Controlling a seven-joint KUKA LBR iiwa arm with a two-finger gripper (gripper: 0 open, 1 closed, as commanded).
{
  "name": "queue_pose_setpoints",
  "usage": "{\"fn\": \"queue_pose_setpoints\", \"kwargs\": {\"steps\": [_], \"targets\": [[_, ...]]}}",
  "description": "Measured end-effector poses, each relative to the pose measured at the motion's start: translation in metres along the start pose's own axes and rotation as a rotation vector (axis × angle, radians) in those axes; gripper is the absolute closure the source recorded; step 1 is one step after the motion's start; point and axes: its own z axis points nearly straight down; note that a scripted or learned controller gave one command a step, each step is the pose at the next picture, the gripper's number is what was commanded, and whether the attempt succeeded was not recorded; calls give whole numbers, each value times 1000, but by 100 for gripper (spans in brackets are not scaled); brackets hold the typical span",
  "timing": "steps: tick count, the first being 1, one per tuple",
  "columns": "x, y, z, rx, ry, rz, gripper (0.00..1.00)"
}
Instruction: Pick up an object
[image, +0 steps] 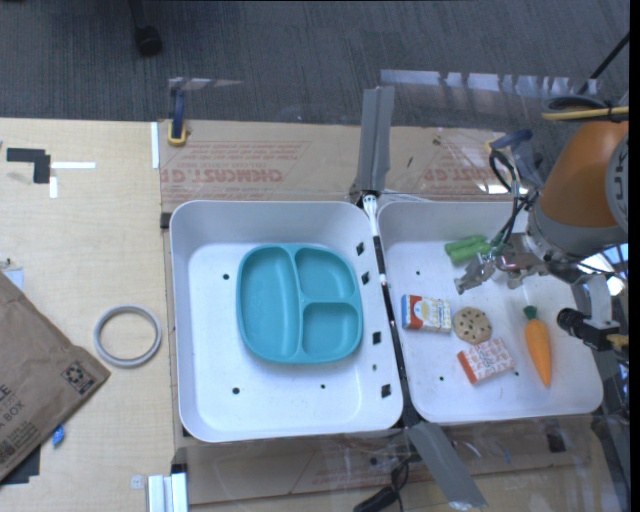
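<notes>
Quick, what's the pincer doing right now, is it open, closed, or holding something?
Pincer: cannot be told; it hangs over the right bin near the green object.

Two bins sit side by side on the bench. The left bin (190, 330) holds a divided tray (299, 302) near its middle. In the right bin (440, 395), a small carton (427, 314) lies left of a cookie (470, 323); a wrapped snack (486, 361) lies just in front of the cookie, with a carrot (538, 346) to its right. A tape ring (127, 334) rests on the bench left of the bins, beside a cardboard box (35, 375).
</notes>
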Motion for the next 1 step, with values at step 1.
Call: {"fn": "queue_pose_setpoints", "kwargs": {"steps": [1], "targets": [[0, -105, 32, -2, 2, -89, 0]]}}
